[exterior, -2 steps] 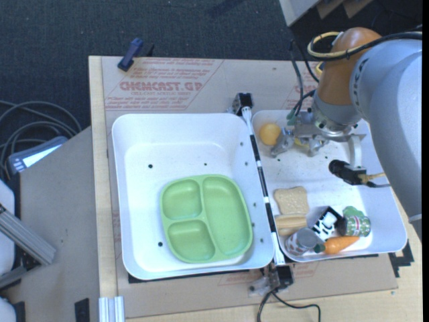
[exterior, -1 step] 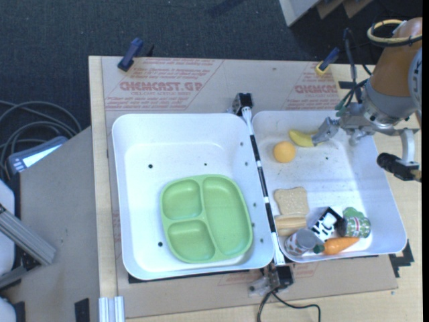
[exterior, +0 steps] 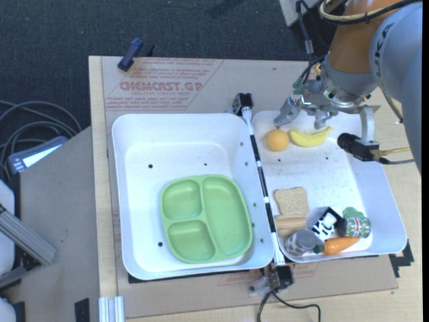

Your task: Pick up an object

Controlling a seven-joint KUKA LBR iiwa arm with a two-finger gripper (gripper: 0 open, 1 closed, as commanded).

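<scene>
My gripper [exterior: 303, 117] hangs open over the far end of the right bin [exterior: 375, 180], with nothing between its fingers. Just below it lie a yellow banana [exterior: 310, 137] and a small orange [exterior: 276, 140], side by side. One finger [exterior: 285, 114] stands above the orange, the other [exterior: 323, 119] above the banana's right end. Nearer the front of the same bin are a slice of bread [exterior: 291, 200], a wooden block [exterior: 288, 222], a silver can [exterior: 301, 241], a carrot [exterior: 340, 245], a green can [exterior: 356, 224] and a black-and-white piece [exterior: 326, 222].
The left bin [exterior: 134, 146] holds a green divided plate [exterior: 204, 217] toward its front right. A black clip [exterior: 242, 102] sits at the far end of the wall between the bins. A blue object [exterior: 130, 54] lies on the board behind the left bin.
</scene>
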